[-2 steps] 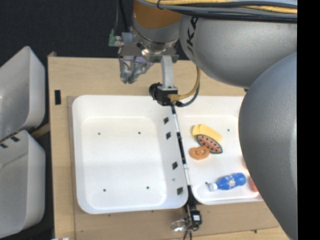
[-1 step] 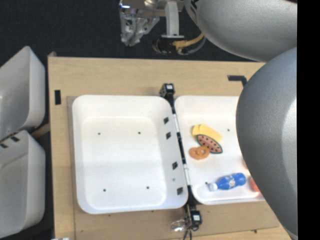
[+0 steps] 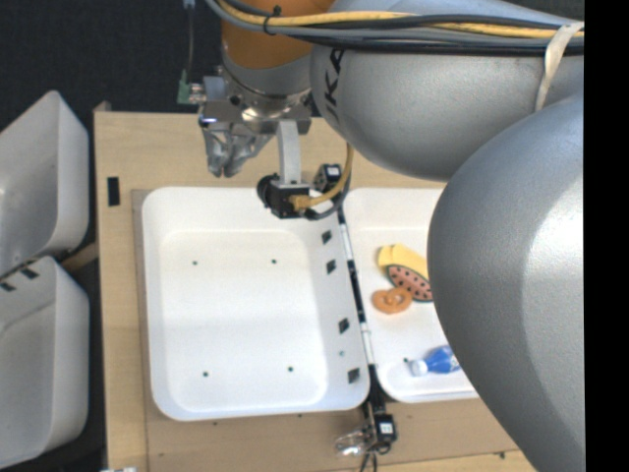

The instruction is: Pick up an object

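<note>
While end effector (image 3: pixel 232 155) hangs past left bin (image 3: pixel 167 382) | grip state unclear | nothing visibly held

Robot arm (image 3: pixel 472 77): large rounded link casings in smooth matte grey, the biggest swelling to the right of and below the end effector. Orange band (image 3: pixel 270 13): a glossy orange collar directly above the end effector. Cable bundle (image 3: pixel 393 23): black and pale yellow cables running across the grey casing from above the orange band out to the right, gathered by a whitish strap (image 3: pixel 555 62) near the far right. Black lettering, partly visible, marks the grey casing just right of the wrist. End effector (image 3: pixel 228 155): bare grey metal, angular and faceted, mounted under a metallic flange; a small green circuit board (image 3: pixel 184 88) sits at its upper left.
</note>
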`<state>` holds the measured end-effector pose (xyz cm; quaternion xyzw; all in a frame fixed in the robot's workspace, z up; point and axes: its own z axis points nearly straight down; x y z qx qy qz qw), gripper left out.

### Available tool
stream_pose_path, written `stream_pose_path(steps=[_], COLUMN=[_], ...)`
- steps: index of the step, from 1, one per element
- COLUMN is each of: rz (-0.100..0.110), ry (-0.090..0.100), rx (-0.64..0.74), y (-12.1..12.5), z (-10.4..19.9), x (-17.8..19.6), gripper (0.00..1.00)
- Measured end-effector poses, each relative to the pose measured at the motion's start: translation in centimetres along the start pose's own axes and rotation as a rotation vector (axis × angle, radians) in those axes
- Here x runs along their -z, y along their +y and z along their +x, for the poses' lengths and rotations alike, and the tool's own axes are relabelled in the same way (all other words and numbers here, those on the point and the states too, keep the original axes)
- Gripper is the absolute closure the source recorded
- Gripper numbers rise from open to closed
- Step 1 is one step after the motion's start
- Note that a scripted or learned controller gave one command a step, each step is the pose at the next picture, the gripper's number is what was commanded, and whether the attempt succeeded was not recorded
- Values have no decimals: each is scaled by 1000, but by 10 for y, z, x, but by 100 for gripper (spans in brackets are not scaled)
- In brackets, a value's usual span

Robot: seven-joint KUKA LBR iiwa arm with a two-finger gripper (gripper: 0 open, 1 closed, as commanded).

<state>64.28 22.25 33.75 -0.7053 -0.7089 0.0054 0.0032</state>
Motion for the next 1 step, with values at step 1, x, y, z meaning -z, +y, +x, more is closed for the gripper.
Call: stream_pose_path(steps=[1], rz=[-26], ry=[6], rx=[-1], y=[47], z=[-2], x=[103], gripper=[100])
